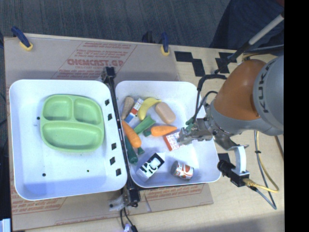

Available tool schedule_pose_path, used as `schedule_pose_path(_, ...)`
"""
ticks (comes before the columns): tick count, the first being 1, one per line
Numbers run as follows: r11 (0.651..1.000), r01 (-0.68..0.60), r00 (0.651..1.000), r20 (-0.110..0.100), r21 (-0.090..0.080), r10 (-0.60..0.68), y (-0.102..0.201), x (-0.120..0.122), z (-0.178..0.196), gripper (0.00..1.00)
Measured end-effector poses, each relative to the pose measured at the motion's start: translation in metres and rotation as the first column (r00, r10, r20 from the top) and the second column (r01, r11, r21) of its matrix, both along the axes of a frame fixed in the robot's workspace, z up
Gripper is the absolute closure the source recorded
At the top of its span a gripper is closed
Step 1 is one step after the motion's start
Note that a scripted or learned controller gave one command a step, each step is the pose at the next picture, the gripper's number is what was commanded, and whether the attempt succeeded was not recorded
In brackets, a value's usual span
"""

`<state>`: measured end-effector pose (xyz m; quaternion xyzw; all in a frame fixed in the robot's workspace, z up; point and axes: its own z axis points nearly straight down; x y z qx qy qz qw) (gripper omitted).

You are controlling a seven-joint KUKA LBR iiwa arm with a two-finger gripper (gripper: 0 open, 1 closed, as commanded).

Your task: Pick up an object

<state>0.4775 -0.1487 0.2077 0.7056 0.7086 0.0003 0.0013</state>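
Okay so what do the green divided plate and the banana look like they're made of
The green divided plate looks like moulded plastic: one even pale green, rounded compartment walls, a soft satin sheen. The banana seems to be toy plastic or rubber, judging by its flat uniform yellow and smooth skin, though the view is too coarse to be sure.

The bench [29, 52] was covered in brown cardboard. Two white bins, left [19, 144] and right [186, 88], sat on it, touching.
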Motion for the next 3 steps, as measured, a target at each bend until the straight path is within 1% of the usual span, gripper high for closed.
schedule_pose_path(1,1.0,-0.001,1.0,-0.001,0.0,0.001,0.0,0.0,0.0,0.0)
schedule_pose_path(2,1.0,-0.001,1.0,-0.003,0.003,0.001,-0.022,-0.001,-0.103,0.0)
schedule_pose_path(3,1.0,-0.008,1.0,-0.003,0.001,0.008,-0.023,0.0,-0.093,1.0)
